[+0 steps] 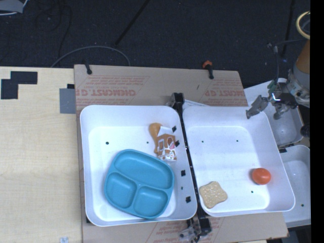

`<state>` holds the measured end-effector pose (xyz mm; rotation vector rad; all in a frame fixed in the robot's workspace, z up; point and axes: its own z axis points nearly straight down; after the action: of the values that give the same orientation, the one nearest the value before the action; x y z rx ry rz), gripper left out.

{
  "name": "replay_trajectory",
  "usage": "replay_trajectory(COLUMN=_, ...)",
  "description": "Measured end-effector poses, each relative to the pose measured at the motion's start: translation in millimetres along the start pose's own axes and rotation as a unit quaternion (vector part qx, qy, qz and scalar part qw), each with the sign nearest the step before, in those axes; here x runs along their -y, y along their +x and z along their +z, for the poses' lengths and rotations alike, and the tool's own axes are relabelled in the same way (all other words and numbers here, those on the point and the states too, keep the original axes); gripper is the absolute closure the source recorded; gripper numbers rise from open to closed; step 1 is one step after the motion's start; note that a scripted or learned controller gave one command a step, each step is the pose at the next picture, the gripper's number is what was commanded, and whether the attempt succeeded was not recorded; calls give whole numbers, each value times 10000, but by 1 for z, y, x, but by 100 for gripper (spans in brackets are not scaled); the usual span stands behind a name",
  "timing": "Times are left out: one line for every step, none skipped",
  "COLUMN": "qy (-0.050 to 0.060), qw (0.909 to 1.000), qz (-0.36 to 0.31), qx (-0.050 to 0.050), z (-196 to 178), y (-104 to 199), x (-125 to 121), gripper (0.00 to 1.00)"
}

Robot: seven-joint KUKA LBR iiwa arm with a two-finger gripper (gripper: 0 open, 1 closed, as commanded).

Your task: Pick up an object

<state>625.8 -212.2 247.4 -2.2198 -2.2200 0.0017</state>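
**Bench status: 2 bins, 4 objs, arm at upper right**

Bins: 2 shallow white bins side by side on a cardboard sheet. Left bin [96,135]; right bin [228,140]. A black divider runs btwn them.

Left bin, 2 objs:
- 1 blue tray [138,183], three compartments, lying flat in the lower half, near the front wall.
- 1 small brown-and-white packet [163,142], just above the tray's upper right corner, close to the divider.

Right bin, 2 objs:
- 1 slice of toast [212,194], front left corner, near the divider.
- 1 orange-red round fruit, approx. tomato-like [261,176], right side, near the right wall, well apart from the toast.

Arm: 1 gripper [267,107] above the right bin's upper right corner, outside the rim. Fingers spread apart, nothing btwn them. Well apart from all 4 objs.
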Motion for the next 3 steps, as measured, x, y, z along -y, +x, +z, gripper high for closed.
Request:
replay_trajectory(qy=15, qw=10000, qz=0, qx=-4, z=55, y=9, x=4, gripper=0)
replay_trajectory(qy=17, qw=10000, qz=-22, qx=-2, z=100, y=11, x=-1, gripper=0)
replay_trajectory(qy=21, qw=10000, qz=-22, qx=-4, z=153, y=12, x=0, gripper=0)
